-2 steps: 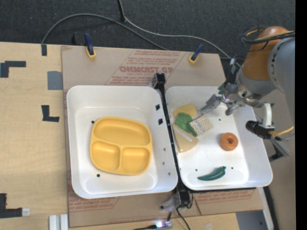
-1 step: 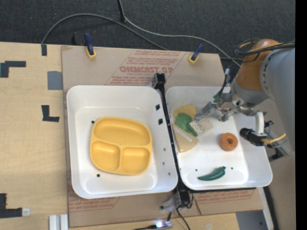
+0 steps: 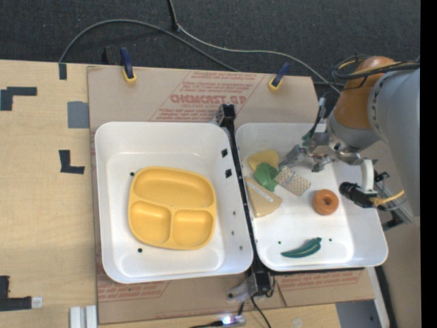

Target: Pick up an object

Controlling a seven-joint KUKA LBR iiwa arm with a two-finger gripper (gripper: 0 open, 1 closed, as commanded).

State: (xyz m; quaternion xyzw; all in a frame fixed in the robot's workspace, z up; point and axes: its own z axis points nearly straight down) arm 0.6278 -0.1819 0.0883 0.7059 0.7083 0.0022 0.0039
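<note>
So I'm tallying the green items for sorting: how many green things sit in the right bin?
2. A green pepper lies near the right bin's front edge; a green piece sits at its left, among the pale pieces. More may be hidden beneath.

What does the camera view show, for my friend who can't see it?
A grey robot arm reaches in from the right, its hand over the right white bin, near a pile of small toys, an orange ring and a green pepper. The left white bin holds a yellow divided plate.
</note>
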